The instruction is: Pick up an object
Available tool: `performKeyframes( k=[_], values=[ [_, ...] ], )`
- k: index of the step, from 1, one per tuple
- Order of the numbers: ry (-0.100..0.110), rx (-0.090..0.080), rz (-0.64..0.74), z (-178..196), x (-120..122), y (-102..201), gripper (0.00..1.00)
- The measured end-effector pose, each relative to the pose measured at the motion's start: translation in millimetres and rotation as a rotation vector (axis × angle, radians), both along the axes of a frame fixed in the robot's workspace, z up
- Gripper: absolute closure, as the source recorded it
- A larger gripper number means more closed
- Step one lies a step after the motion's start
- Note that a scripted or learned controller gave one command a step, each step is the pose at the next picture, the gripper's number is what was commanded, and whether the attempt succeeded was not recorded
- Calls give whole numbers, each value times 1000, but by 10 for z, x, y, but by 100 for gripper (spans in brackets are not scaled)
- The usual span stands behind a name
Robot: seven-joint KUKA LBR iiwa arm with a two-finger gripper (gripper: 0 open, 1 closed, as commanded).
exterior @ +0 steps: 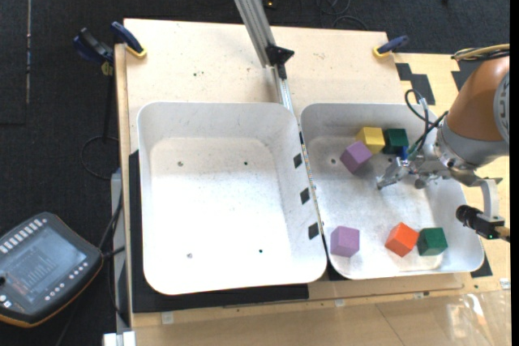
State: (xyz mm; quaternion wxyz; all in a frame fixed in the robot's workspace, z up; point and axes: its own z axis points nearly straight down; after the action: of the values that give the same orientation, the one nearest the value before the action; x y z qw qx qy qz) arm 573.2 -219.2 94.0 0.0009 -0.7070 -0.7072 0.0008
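Observation:
My gripper [400, 181] hangs over the middle of the right bin [462, 259], its two fingers spread open with bare bin floor between them. Just up and left of it lie a purple block [354, 156], a yellow block [373, 137] and a dark green block [396, 140], close together. Toward the bin's front sit another purple block [345, 241], an orange block [401, 239] and a green block [432, 241]. None of the blocks touches the fingers.
The left bin [154, 198] stands beside the right one, sharing a raised middle rim [302, 174]. A slanted metal bar [247, 0] crosses the back of the bench. A teach pendant [40, 267] lies at the lower left, off the bench.

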Motion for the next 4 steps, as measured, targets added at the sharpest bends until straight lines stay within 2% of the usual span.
performKeyframes(
  k=[1,2,4],
  values=[
    [-5,-1,1,118,11,-2,100],
    [-8,-2,-1,562,-30,-10,100],
    [-10,-3,4,1546,93,131,100]
  ],
)
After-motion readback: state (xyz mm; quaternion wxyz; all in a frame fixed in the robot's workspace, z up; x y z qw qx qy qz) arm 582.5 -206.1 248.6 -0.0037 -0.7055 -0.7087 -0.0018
